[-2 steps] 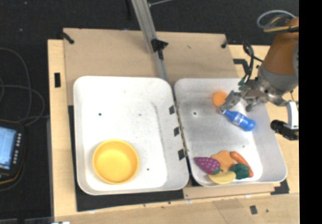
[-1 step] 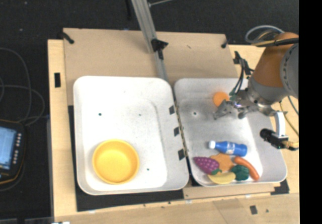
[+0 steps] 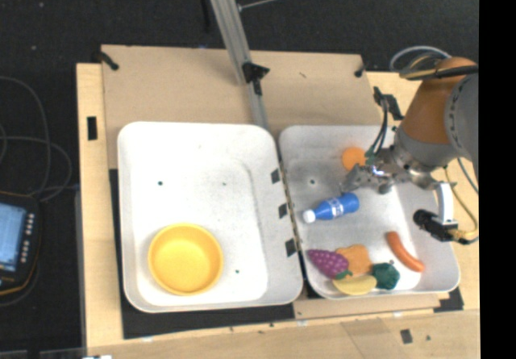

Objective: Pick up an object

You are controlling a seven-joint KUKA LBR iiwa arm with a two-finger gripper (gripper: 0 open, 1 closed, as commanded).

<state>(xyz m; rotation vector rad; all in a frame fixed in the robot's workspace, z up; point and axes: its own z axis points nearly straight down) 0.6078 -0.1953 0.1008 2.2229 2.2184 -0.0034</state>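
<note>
Here we are above the counter (image 3: 201,83), two white bins side by side. The arm (image 3: 431,119) reaches in from the right, orange band showing above the wrist, and its gripper (image 3: 363,178) hangs low over the right bin (image 3: 310,156), in the upper middle of it. Whether it is clenched or released, I cannot tell from this angle; nothing is visibly caught in it.

Just behind the gripper sits a small orange ball (image 3: 351,157), partly tucked against the wrist hardware. Just below and to the left lies the blue bottle (image 3: 332,208), on its side, white cap pointing toward the divider between the bins, very near the gripper, though contact cannot be made out.

Down along the near edge of the right bin there is a cluster: purple grapes (image 3: 326,261), an orange piece (image 3: 355,256) beside them, a yellow banana (image 3: 355,285) at the rim and a green vegetable (image 3: 386,274) touching it. A red-orange sausage (image 3: 403,251) lies apart to the right, slanted.

Over in the left bin (image 3: 201,148), a yellow bowl (image 3: 185,258) sits upright in the near corner
</note>
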